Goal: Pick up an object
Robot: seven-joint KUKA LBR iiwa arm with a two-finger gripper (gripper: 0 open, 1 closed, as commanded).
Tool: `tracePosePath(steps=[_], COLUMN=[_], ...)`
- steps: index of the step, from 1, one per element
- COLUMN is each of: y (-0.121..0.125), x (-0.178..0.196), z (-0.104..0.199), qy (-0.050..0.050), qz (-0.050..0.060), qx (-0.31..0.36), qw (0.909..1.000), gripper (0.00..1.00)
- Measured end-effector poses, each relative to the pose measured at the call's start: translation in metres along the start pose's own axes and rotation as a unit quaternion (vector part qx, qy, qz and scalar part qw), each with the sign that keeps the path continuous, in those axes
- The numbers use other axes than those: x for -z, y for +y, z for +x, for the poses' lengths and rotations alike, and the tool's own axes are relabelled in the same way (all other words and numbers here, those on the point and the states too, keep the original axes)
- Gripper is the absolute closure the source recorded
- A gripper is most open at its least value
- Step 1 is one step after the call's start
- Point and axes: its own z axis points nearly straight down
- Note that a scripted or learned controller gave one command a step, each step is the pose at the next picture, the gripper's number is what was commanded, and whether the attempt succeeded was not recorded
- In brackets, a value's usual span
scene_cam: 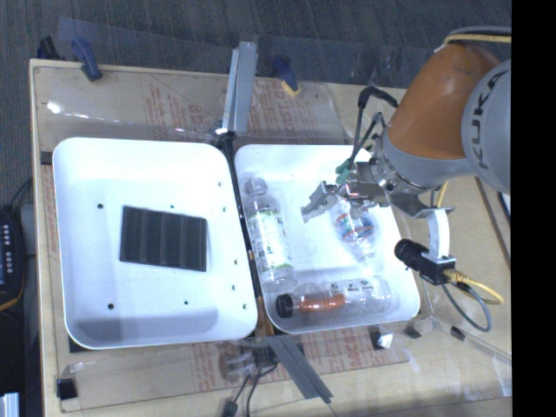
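Note:
Three clear plastic bottles lie in the right bin [295,168]. One with a white-green label [265,233] runs along the bin's left wall. A second, with a black cap and a copper-coloured insert [334,301], rests along the front wall. A smaller bottle with a colourful label [358,230] lies at the middle right. My gripper [335,200] hangs over the bin's middle, just up and left of that small bottle and close over its top end. The wrist hides whether it touches the bottle.
The left bin [78,172] holds a flat dark ribbed rectangle [163,238]. A metal divider bar [239,85] stands between the bins at the back. A black connector with a yellow cable [426,263] hangs by the right bin's right rim.

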Motion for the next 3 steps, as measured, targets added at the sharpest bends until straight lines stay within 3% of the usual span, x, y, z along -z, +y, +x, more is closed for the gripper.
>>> tracePosePath(steps=[1,2,3], y=[0.023,0.049,0.027], x=[-0.003,-0.008,0.075], z=[-0.052,-0.076,-0.049], qy=[-0.001,-0.001,-0.001], qz=[-0.001,-0.002,-0.003], qx=[0.025,-0.031,-0.046], qw=[0.9997,0.9995,0.9989], gripper=[0.00,0.00,0.00])
